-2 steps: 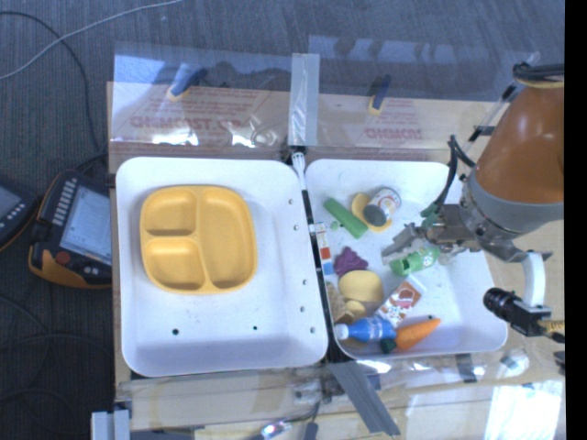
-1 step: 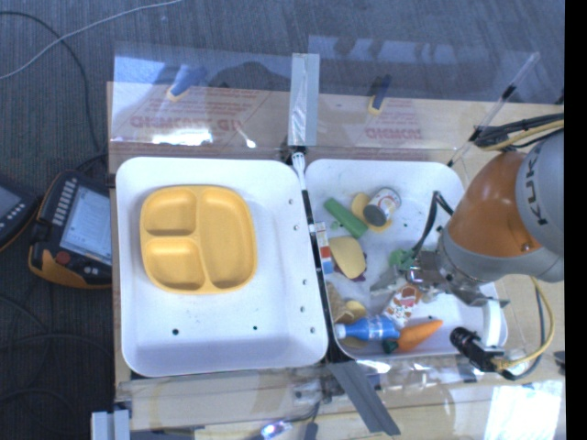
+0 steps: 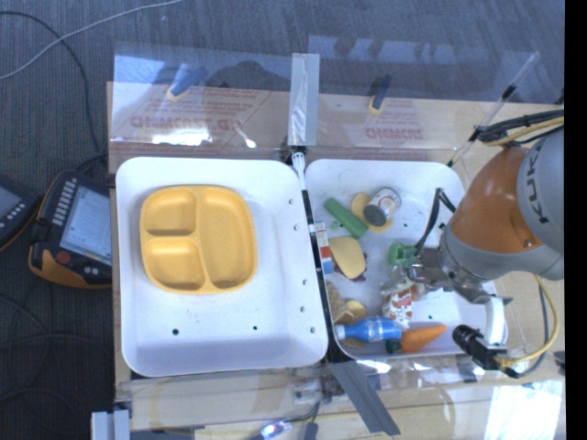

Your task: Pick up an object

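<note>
The arm's gripper (image 3: 410, 278) hangs low in the right bin (image 3: 417, 174), over a small red-and-white patterned object (image 3: 401, 302) near the bin's middle; whether that object sits between its tips cannot be told, nor how the claw stands. Around it in the same bin lie a blue bottle (image 3: 369, 331) touching an orange carrot (image 3: 423, 337) along the near wall, a green stick (image 3: 345, 217), a small green piece (image 3: 399, 253) just beside the gripper and a yellow-and-purple item (image 3: 348, 257). The left bin (image 3: 220, 337) holds 1 yellow divided plate (image 3: 196, 237).

The arm (image 3: 537, 204) bears the letters "KU"; red print on the clear panels (image 3: 183, 108) is unreadable.
</note>
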Motion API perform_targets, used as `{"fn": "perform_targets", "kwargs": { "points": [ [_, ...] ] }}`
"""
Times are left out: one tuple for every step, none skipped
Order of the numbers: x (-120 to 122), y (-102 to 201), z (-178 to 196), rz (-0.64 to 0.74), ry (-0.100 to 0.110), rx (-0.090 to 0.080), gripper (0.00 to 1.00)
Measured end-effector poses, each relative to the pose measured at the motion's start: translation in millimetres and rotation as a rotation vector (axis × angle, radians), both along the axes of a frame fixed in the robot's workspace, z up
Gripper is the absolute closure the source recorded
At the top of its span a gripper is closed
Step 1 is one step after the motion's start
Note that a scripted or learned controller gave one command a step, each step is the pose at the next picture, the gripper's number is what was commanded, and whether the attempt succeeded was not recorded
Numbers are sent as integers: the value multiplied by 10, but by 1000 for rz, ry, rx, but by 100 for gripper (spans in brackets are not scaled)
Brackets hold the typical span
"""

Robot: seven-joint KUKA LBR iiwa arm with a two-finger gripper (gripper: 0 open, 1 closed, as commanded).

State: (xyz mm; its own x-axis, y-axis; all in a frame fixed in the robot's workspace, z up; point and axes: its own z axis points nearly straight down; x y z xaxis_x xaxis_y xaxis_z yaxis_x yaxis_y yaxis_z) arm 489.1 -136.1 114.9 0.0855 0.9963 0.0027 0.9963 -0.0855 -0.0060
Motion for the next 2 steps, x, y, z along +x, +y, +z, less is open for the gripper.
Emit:
{"fn": "perform_targets", "kwargs": {
  "points": [
    [95,-262,-143,-105,-28,3,100],
    [791,173,912,-92,-2,-6,100]
  ]
}}
